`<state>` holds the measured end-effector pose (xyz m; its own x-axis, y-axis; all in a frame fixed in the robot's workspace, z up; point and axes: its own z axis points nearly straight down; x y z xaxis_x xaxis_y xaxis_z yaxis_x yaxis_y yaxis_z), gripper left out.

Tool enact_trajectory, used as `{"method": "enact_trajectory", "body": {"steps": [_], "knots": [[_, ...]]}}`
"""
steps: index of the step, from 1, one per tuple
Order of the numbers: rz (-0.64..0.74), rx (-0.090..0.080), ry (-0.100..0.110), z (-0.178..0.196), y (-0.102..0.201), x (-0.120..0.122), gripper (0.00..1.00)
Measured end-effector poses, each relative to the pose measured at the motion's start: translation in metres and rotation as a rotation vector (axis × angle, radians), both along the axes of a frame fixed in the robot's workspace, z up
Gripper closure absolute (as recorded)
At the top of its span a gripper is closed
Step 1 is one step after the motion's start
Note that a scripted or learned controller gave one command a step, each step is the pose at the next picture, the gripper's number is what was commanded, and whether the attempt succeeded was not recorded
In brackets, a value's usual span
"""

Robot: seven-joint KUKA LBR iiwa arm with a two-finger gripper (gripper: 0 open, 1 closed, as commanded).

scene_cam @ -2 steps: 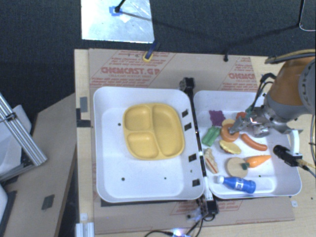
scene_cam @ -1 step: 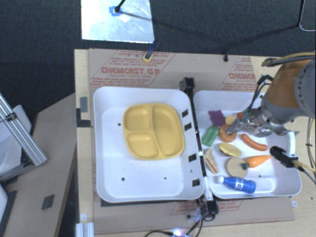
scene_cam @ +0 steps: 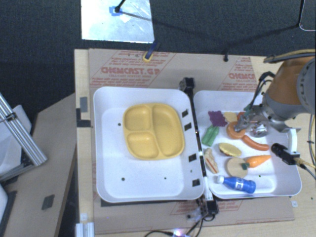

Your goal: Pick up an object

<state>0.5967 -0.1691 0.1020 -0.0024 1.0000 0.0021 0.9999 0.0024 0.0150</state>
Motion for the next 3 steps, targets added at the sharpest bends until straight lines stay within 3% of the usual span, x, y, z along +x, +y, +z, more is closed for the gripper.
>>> {"method": "enact_trajectory", "body": {"steps": [2,3], "knots": [[0.002,-0.004,0.008,0.106,-0.005,0.003,1.0],[0.002,-0.003,0.011,0.123,-0.005,0.004,1.0]]}}
